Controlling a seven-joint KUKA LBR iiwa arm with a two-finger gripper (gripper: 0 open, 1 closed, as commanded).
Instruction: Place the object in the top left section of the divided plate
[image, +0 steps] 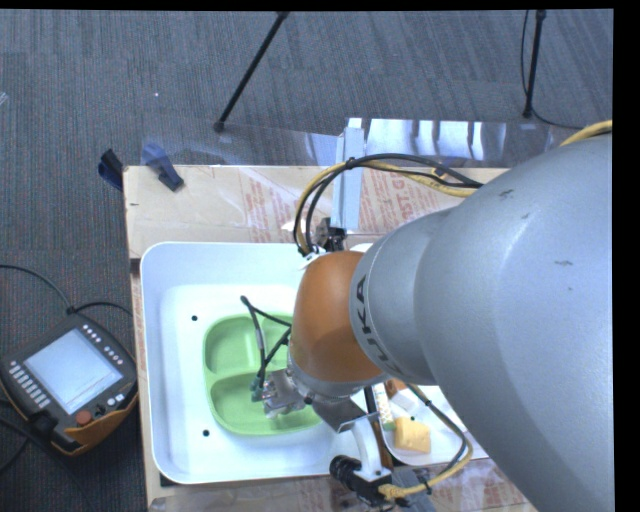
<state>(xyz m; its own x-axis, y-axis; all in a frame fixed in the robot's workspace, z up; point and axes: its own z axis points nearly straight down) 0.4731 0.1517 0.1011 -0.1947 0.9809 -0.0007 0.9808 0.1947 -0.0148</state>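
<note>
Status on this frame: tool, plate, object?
Tool low over green divided plastic plate in left white bin. Yellow block lies in right bin.

Black letters reading "KUKA" run down the arm's grey housing (372, 325) beside the orange band (325, 320).

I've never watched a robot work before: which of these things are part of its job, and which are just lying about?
Part of the job:
- green divided plate in the left white bin
- gripper low over the plate
- yellow chunk by the right bin, possibly the object

Lying about:
- handheld control pad on the floor
- blue tape on the bench corner
</note>
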